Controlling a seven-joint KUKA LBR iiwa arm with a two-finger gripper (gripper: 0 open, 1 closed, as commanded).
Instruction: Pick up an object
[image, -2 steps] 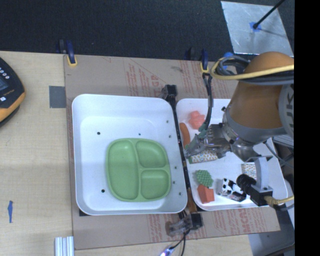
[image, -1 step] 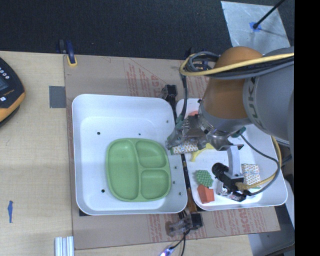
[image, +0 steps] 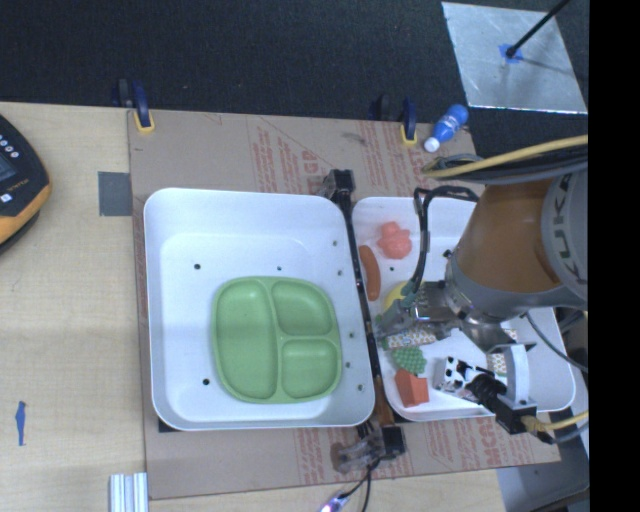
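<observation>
- Camera view: the grey arm (image: 520, 250) with its orange band is reaching in from the right and hanging over the right bin (image: 560, 385); it is covering most of that bin's middle and far side
- The end effector (image: 410, 318) is sitting low over the left part of the right bin, just beside the wall shared with the left bin (image: 175, 300); its metal parts are blending with the clutter, so whether it is open, closed or gripping something cannot be told
- Objects are lying close around it in the right bin: a pink lumpy toy (image: 395, 240) toward the far end; an orange elongated piece (image: 369, 272) along the left wall; a yellow object (image: 397, 296) partly hidden under the wrist; a green patterned piece (image: 407, 357) just below the end effector; a red-orange block (image: 411, 387) nearer still; a black-and-white spotted item (image: 457, 374) beside that block
- A green divided plate (image: 277, 338) is lying flat in the left bin, well apart from the arm
- On the desk (image: 70, 330) a blue-capped bottle (image: 446, 128) is lying beyond the bins; a yellow and black device (image: 15, 190) is sitting at the left edge
</observation>
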